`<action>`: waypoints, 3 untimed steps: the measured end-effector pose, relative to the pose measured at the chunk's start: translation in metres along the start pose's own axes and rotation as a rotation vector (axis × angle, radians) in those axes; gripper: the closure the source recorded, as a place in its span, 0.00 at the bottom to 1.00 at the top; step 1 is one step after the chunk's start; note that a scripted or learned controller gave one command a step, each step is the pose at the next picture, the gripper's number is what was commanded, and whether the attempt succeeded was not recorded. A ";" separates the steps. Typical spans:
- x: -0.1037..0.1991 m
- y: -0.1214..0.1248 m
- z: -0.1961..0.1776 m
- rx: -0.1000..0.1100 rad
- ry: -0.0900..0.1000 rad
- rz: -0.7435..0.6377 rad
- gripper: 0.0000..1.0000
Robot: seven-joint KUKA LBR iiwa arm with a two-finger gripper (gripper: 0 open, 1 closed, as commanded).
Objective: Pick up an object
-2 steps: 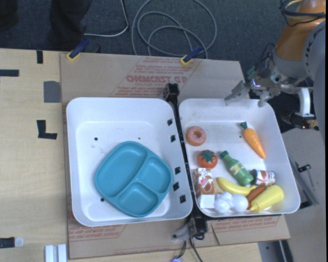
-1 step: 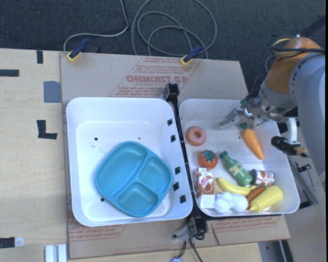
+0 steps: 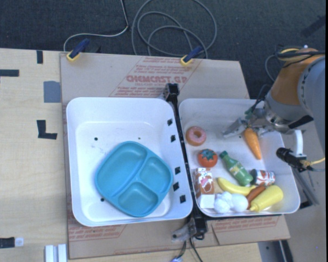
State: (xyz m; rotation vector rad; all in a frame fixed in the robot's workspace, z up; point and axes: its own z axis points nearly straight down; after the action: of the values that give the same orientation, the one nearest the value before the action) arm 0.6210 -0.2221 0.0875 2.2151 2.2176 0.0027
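Yellow plastic squeeze bottle (image 3: 267, 198) aside at the right bin's (image 3: 291, 171) front edge, I see my gripper (image 3: 245, 125) spread open beside the orange plastic carrot (image 3: 253, 141) near the back-right corner, its long axis running back-to-front.

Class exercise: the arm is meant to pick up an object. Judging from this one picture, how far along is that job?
Done: the two-finger gripper has reached into the right-hand white bin, at the top end of the orange plastic carrot. In hand: nothing is visibly held, and the carrot lies on the bin floor. Left: gripping and lifting an object.
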 end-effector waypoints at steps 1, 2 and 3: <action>-0.001 0.002 -0.010 -0.001 -0.004 -0.002 1.00; 0.043 0.015 -0.167 -0.011 0.001 -0.005 1.00; 0.099 -0.011 -0.132 0.011 0.006 -0.004 1.00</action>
State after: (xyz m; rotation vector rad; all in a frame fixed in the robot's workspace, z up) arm 0.6094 -0.1221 0.2188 2.2191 2.2297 -0.0031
